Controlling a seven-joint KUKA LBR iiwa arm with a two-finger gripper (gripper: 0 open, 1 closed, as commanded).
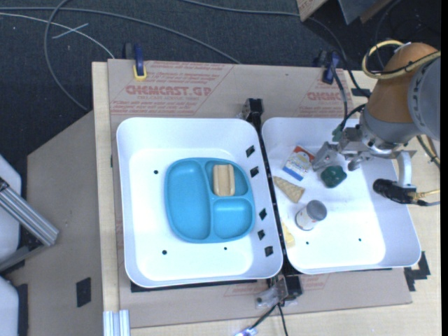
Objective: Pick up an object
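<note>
- Gripper (334,161): in the right half of the frame, low over the right-hand bin (364,254). It stands directly at a dark green rounded object (333,176). I cannot tell whether it is gripping that object.
- Task object: the dark green object lies in the upper middle of the right-hand bin. Near it, toward frame left, are a small printed packet (299,163) and a tan wedge-shaped piece (288,187); a small grey-capped container (310,214) sits below.
- Advice, as a judgement: centre on the green object, descend straight and close squarely. Its rounded form may roll out.
- Room: bare bin floor lies lower right. The packet side is crowded.
- Left-hand bin (140,187): holds a blue divided tray (183,201) with a tan block (223,180) in its upper right compartment, well apart from the work.
</note>
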